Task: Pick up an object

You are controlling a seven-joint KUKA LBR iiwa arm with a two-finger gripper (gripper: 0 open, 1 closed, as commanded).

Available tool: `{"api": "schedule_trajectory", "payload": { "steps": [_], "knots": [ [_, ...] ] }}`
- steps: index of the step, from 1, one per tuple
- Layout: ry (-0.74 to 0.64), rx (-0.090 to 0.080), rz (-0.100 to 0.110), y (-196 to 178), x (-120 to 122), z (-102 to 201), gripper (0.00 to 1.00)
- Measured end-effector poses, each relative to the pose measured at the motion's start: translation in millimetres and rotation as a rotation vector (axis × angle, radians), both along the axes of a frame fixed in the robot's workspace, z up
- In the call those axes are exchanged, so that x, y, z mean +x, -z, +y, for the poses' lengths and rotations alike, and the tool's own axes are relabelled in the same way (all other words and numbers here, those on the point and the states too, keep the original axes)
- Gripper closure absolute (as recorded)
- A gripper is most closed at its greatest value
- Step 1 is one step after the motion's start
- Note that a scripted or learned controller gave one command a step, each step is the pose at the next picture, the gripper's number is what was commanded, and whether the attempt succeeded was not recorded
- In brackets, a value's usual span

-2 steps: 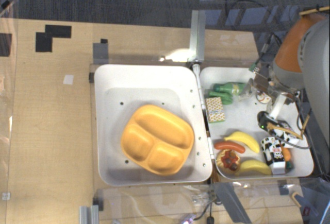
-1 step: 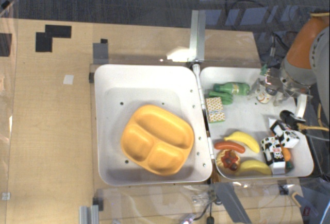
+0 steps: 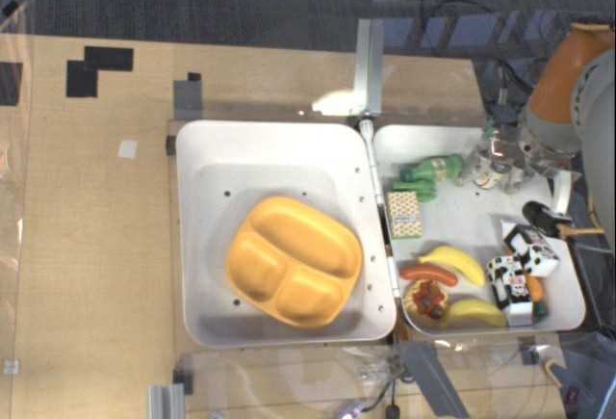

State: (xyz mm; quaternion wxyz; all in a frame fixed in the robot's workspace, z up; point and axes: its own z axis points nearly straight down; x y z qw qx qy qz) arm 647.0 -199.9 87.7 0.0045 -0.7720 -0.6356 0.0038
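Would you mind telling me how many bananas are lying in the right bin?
2, both in the right bin: upper banana near its middle, lower banana by its near edge.

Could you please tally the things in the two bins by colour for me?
Yellow: 3 (divided plate, upper banana, lower banana)
Green: 1 (bottle)
Red: 2 (sausage, round food toy)
Black-and-white: 1 (spotted toy)
Patterned: 1 (small box)
Total: 8, as far as I can tell
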Motion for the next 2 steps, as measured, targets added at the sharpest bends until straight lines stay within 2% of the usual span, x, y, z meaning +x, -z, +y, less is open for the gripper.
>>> {"api": "schedule_trajectory", "payload": {
  "steps": [1, 2],
  "knots": [
    [0.499, -0.005, -0.018, -127, -13, 28, 0.00],
    [0.492, -0.005, -0.018, -214, 3, 38, 0.00]
  ]
}}
